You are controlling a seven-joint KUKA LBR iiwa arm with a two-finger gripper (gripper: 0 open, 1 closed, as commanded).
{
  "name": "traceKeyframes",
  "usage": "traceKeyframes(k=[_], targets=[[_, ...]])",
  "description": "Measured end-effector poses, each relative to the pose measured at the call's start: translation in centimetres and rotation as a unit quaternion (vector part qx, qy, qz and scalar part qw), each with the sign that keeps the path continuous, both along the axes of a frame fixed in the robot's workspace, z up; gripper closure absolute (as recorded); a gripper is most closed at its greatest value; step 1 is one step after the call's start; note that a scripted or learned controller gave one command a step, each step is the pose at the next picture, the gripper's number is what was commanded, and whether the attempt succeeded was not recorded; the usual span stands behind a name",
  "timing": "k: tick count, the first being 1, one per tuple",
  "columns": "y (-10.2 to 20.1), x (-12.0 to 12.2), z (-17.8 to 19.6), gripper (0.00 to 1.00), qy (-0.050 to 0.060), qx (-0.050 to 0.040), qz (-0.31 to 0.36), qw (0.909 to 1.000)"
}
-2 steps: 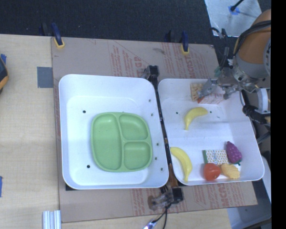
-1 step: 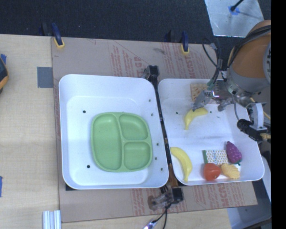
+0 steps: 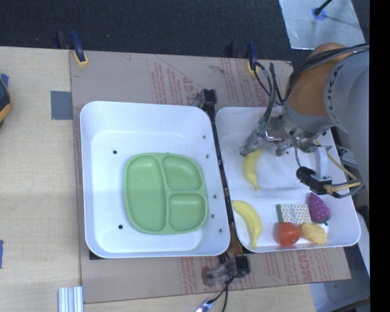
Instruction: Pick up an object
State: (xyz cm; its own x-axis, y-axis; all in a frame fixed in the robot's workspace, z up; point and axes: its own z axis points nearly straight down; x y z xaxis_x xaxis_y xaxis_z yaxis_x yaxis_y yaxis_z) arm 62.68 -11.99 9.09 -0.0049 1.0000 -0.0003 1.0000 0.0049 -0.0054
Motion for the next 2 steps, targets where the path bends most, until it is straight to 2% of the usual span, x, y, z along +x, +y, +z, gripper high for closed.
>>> traceKeyframes(k=[1, 2], targets=[[2.1, -0.3, 0.1, 0.00, 0.000, 0.0001, 0.001, 1.0000], [2.0, -0.3, 1.1, 1.00, 0.001, -0.0001, 0.001, 1.0000]])
